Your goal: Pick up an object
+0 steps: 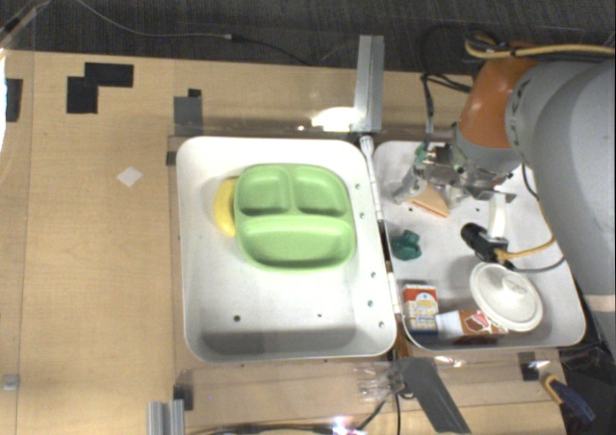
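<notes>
**Helper:** What do you see from the camera up top?

**Me:** I see the grey arm [568,135] reaching in from the right. Its gripper [435,178] is over the back part of the right bin [445,260], near the wall next to the left bin [192,260].

**Helper:** Is the gripper open or closed?

**Me:** I cannot tell. It is too small and dark from here.

**Helper:** Which thing is closest to it?

**Me:** A little tan wedge [430,202] with an orange edge. It lies on the bin floor, right at the gripper, on the side toward me. I cannot tell if they touch.

**Helper:** Which way does the wedge point?

**Me:** Its long side runs left to right, a bit slanted. The thin tip points left, toward the other bin.

**Helper:** What else is in that bin?

**Me:** A small green lump [408,244] sits near the wedge, closer to me. A small box [420,307] and a white bowl [505,296] sit at the front.

**Helper:** And the left bin?

**Me:** A green plate [294,217] with three parts lies there. A yellow thing [223,207] peeks out from under its left side.
</notes>
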Controlling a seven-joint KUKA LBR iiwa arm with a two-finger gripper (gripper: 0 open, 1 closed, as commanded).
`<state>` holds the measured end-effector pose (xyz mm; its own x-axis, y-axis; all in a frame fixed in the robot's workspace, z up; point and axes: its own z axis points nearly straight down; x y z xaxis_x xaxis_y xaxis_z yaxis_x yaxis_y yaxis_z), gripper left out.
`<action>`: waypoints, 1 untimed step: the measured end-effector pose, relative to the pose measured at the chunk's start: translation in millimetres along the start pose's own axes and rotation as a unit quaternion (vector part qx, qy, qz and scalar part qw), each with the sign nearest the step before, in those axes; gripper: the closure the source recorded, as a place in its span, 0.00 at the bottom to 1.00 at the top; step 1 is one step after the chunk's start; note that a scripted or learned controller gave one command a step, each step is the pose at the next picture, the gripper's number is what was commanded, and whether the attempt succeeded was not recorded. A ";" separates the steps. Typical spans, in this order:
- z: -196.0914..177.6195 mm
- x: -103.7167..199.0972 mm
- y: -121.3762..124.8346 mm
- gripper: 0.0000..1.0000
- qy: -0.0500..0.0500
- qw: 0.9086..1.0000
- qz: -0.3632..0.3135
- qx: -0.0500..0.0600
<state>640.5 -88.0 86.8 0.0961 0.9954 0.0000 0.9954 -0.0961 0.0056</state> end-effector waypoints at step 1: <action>-0.8 -4.9 31.2 0.00 0.000 0.999 -0.039 -0.001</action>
<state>671.1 -95.8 87.8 0.0185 0.9998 -0.0012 0.9998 -0.0185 0.0078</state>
